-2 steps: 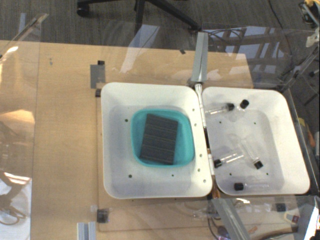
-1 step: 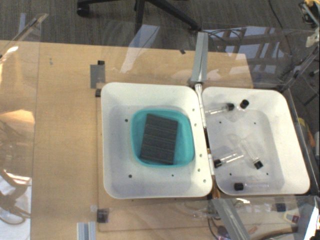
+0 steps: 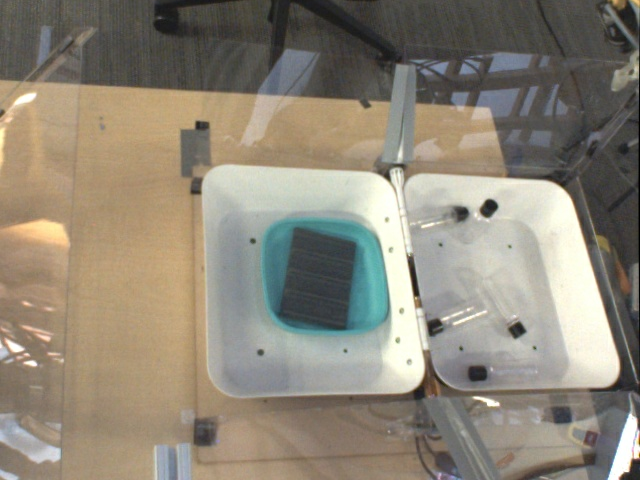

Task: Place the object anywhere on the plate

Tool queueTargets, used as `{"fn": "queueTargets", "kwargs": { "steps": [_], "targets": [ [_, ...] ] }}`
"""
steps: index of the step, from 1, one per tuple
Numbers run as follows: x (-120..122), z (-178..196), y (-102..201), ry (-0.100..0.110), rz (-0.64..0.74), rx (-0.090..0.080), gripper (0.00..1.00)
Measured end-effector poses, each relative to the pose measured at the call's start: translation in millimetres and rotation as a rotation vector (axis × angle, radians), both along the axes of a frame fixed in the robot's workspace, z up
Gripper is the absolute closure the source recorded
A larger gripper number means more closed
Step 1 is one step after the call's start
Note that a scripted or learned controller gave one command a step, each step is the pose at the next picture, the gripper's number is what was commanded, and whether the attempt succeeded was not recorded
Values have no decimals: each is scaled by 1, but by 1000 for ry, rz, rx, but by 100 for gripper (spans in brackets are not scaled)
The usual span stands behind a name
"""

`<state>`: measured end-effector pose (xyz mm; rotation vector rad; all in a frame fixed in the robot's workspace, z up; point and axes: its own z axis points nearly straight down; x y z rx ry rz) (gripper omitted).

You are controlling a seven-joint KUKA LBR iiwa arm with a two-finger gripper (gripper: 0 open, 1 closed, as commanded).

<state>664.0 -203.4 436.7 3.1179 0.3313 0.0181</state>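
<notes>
Dark grey rectangular block (image 3: 318, 278), ribbed across its top face, is lying flat and slightly skewed on the teal square plate (image 3: 372, 303), well inside its rim. Plate is sitting level in the left white bin, roughly centred.

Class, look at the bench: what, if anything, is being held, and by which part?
Nothing is held. The dark ridged block lies flat on the teal plate in the left bin.

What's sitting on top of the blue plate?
A dark grey ridged block lies flat on the teal plate, in the left white bin. The plate's middle is covered by the block, so nothing beneath it can be seen.
</notes>
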Motion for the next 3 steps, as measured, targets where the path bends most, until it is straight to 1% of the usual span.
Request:
{"fn": "queueTargets", "kwargs": {
  "steps": [1,2,3],
  "targets": [
    [-56,-124,-1,10,-5,5,0],
    [-105,1,-2,-2,-3,-1,0],
    [-128,-1,-2,1,-7,0,0]
  ]
}}
